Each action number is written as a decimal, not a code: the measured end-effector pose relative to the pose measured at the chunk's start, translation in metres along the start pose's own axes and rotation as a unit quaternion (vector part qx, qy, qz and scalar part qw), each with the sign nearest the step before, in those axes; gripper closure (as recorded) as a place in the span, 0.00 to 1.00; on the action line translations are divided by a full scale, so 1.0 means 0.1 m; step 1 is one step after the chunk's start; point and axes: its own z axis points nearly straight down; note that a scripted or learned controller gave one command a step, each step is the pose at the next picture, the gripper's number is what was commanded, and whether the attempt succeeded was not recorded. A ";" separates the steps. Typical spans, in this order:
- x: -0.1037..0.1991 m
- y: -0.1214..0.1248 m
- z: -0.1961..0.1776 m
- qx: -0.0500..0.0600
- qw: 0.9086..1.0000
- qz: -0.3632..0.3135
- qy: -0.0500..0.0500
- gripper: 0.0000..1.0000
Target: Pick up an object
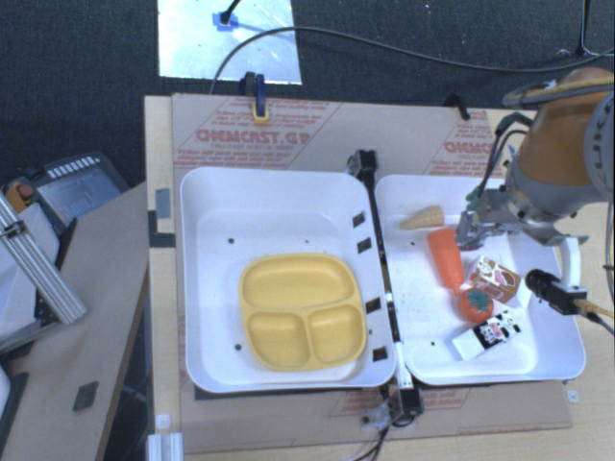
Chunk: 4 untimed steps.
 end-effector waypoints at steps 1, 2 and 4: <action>0.06 0.03 -0.45 -0.001 1.000 0.000 0.000 1.00; 0.06 0.04 -0.63 0.001 1.000 0.000 0.000 1.00; 1.05 0.38 -0.56 0.000 1.000 -0.002 0.001 1.00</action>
